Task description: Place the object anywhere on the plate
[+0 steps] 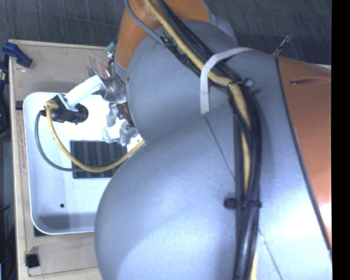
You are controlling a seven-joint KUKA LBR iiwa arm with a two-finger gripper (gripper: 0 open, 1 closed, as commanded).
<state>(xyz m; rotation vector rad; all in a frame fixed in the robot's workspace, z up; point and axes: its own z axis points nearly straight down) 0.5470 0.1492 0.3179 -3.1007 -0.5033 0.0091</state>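
The grey arm with its orange band [157, 16] covers most of the camera view and hides the right bin. Its wrist ends over the left white bin [32, 156], where the gripper [118, 127] shows as metal parts partly hidden under the arm. A white fitting [84, 91] and a black connector [67, 114] stick out to the gripper's left. A yellow cable [52, 156] loops down from them. A black ribbed rectangle [96, 156] lies on the bin floor just below the gripper; I cannot tell what it is.
A small dark speck [62, 205] sits on the bin floor near the front. A blue clamp [16, 52] is on the wooden bench's far left corner. A black block [31, 260] is at its near left corner.
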